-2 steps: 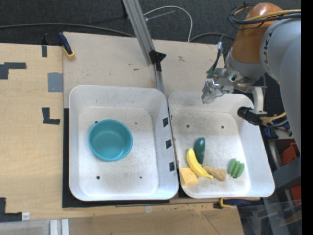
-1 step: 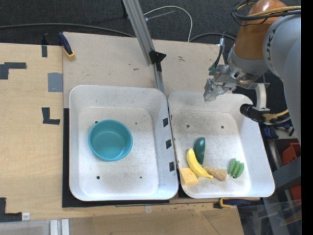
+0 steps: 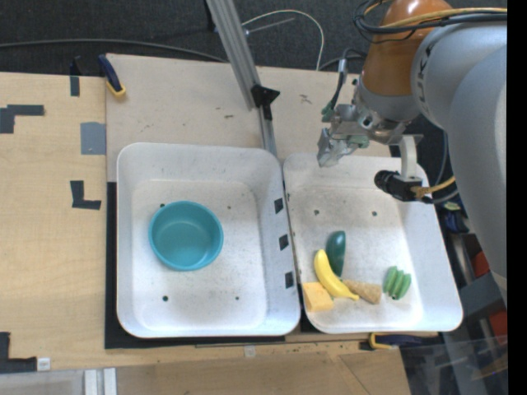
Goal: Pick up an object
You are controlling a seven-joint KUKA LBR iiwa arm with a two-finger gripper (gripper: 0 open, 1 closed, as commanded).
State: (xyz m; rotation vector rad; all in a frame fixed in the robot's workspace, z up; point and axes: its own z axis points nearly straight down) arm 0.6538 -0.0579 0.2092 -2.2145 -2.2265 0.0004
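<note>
My gripper [image 3: 332,154] hangs over the far rim of the right bin [image 3: 428,245], above the bin's back left corner, with nothing visible between its fingers. The toys lie well in front of it, near the bin's front. A yellow banana [image 3: 329,275] curves between a dark green oval piece [image 3: 335,246] and a yellow cheese-like block [image 3: 317,296]. A tan bread-like piece [image 3: 366,291] touches the banana's tip. A bright green ridged vegetable [image 3: 397,282] sits to the right.
The left bin [image 3: 136,179] holds a teal bowl [image 3: 186,234]. A slanted grey metal pole [image 3: 239,52] rises behind the bins, its foot by the divider. The grey arm with its orange band [image 3: 408,35] fills the upper right.
</note>
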